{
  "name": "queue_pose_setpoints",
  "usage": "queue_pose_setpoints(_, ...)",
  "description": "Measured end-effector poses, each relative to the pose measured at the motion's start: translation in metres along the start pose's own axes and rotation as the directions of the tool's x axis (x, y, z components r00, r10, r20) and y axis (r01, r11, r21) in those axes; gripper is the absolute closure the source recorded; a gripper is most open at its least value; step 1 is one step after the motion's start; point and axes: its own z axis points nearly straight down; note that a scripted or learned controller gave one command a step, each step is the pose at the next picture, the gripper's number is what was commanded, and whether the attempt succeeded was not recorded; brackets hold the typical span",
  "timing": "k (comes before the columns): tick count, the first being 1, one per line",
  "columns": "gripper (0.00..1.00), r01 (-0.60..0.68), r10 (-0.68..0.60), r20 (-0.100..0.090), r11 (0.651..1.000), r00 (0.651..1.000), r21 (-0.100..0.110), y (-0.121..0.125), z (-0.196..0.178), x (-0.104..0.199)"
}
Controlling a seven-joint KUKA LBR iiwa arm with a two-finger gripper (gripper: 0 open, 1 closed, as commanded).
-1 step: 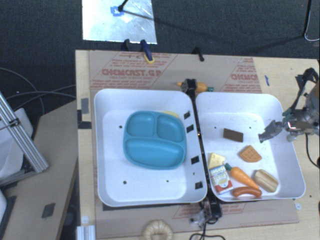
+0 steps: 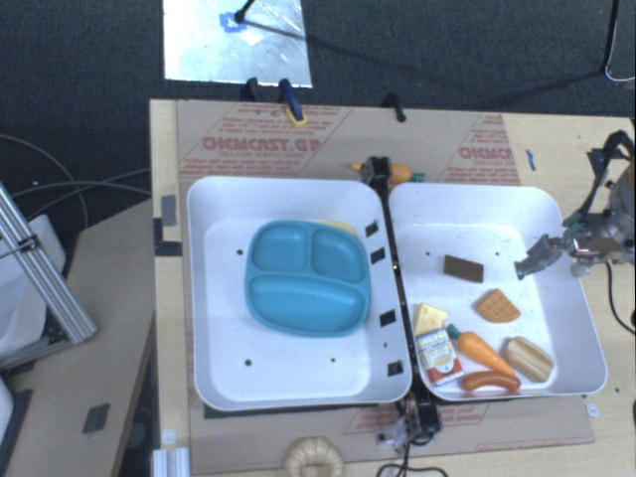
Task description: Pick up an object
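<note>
Your tool [image 2: 534, 257] hangs over the right white bin [image 2: 556, 212]; you cannot tell its state. The small brown flat block [image 2: 463, 268] looks light and stiff; pinch its long sides.

The right bin's [image 2: 556, 212] upper half lies open, with only a brown bar [image 2: 463, 268] near its middle; toys crowd its lower part: cracker [image 2: 497, 307], carrot [image 2: 479, 348], bun [image 2: 528, 358], sausage [image 2: 486, 382]. The left bin's [image 2: 214, 207] centre is taken by a blue plate [image 2: 306, 276]; bare floor rings it.

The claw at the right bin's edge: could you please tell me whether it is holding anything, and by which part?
Nothing is held. The claw hangs above the right bin with nothing between its tips; the brown chocolate bar and waffle lie apart from it.
</note>
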Motion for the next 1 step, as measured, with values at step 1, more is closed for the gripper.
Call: queue_pose_setpoints(1, 0.0, -0.001, 0.001, -0.001, 1.0, 1.0, 0.003, -0.0065, 0.0445, 0.0015)
